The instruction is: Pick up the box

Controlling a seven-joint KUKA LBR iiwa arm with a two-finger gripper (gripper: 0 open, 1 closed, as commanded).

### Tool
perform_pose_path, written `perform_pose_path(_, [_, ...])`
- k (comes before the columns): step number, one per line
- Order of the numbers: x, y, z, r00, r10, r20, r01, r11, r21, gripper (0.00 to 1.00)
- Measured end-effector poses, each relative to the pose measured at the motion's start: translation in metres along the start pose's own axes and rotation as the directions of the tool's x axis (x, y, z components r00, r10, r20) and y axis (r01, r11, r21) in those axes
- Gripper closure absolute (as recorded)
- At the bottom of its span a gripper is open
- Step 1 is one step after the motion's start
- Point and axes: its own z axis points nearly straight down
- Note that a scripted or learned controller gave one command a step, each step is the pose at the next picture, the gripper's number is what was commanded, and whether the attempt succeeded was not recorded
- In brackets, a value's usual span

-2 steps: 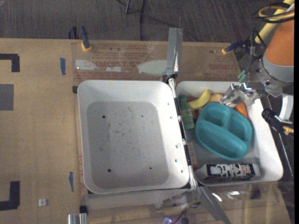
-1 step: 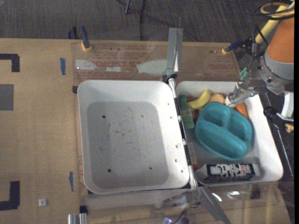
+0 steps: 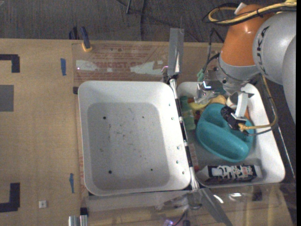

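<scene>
Tool [image 3: 225, 99] over cluttered right bin [image 3: 275, 166] — cardboard-topped bench [image 3: 37, 126], dark floor beyond.

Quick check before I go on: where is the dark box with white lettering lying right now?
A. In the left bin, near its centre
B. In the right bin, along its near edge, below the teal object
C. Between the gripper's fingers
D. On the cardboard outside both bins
B. The dark box lies flat in the right bin along its near edge, just below the teal object, apart from the arm above.
</scene>
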Motion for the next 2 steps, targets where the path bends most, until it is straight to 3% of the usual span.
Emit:
perform_pose_path(1, [0.056,0.021,-0.233,0.994,-0.113,0.002,0.113,0.994,-0.005,1.00])
perform_pose_path(2, [0.054,-0.002,-0.251,0.988,-0.155,0.002,0.155,0.988,-0.002,1.00])
